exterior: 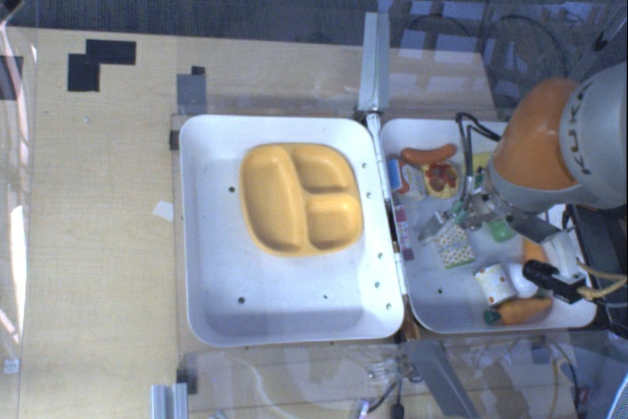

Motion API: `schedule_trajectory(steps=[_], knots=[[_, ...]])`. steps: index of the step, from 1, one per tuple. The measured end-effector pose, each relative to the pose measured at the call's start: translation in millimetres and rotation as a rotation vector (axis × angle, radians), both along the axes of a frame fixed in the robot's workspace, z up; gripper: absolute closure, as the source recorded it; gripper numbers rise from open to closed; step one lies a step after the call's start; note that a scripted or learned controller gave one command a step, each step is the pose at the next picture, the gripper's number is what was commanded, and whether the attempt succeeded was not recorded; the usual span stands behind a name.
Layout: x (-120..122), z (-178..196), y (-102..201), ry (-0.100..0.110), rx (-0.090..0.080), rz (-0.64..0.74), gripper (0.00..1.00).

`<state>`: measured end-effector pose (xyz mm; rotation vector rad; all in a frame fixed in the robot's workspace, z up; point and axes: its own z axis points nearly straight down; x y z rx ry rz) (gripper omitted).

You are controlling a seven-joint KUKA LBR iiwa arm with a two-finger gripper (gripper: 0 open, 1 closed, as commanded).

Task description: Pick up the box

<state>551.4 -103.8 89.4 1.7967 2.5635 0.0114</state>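
The arm hangs low over the right bin (422, 314), seemingly at the reach stage, its gripper (469, 211) just beside the small patterned box (453, 247), finger state impossible to tell; next it must descend squarely onto it.

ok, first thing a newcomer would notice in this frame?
Probably the yellow divided tray, alone in the middle of the left bin. Next, the arm's orange band over the right bin, above a clutter of small items, including a hot dog toy at the far edge.
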Motion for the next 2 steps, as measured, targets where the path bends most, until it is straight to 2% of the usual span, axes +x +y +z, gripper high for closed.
schedule_trajectory(steps=[1, 2], knots=[[3, 12, 1, -0.007, 0.000, 0.003, 1.00], [13, 112, 65, 0.005, 0.000, 0.061, 1.00]])
